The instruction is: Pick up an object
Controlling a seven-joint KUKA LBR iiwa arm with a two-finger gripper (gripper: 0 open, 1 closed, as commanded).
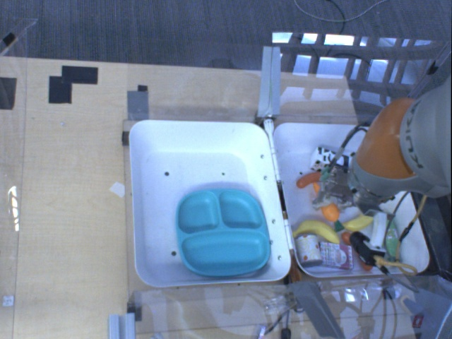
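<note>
So the gripper (pixel 337 189) is down inside the right bin (pixel 289 154), poking into the clutter, and honestly I can't tell from here how its jaws stand or whether it's got anything, since the wrist and cables block it. Using the banana (pixel 317 229) as the landmark: the gripper sits just above it, with an orange carrot-looking piece (pixel 307 181) up and to the left of it and a small orange lump (pixel 330 213) just above the banana's right end. Right under the banana there's a little can (pixel 306 248) and a pinkish packet (pixel 335 255), touching or nearly. A black-and-white spotted toy (pixel 326 156) is further up. Way off to the banana's left, the left bin (pixel 152 189) holds a blue divided plate (pixel 223 232).
</note>
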